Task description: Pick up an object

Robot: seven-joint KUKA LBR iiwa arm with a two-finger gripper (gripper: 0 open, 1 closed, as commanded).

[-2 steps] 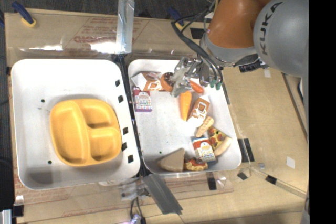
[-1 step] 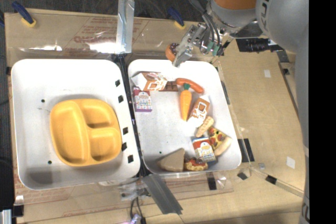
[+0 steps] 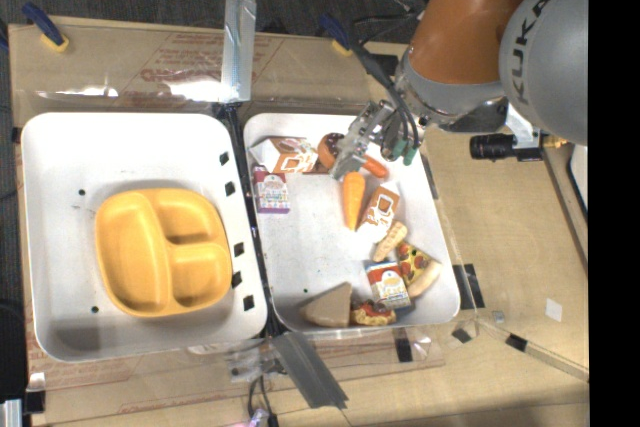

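1. At the far left we see the left white bin (image 3: 40,215), and in it a yellow divided tray (image 3: 162,250) lying flat, set toward the middle of that bin.
2. Moving right, past the dark divider (image 3: 245,215) between the bins, we reach the right white bin (image 3: 315,235), which holds the toy food items.
3. Near its left wall stands a small purple and white carton (image 3: 272,191); just behind it, toward the far wall, lies a brown and white packet (image 3: 290,157).
4. Along the near edge we see a tan wedge (image 3: 328,305) beside a pizza slice (image 3: 375,315).
5. An orange carrot (image 3: 353,199) lies in the middle of the far half of this bin, touching an orange and white carton (image 3: 381,208) on its right.
6. Below those sit a bread-like piece (image 3: 389,241), another small carton (image 3: 389,285) and a second pizza slice (image 3: 420,267).
7. The gripper (image 3: 352,160) hangs just above the carrot's far end; we cannot tell whether the jaws are spread or pressed together, nor whether they touch the carrot.
8. At the right, the arm's orange band (image 3: 465,15) and grey body (image 3: 555,55) lean over the worktop (image 3: 520,245).
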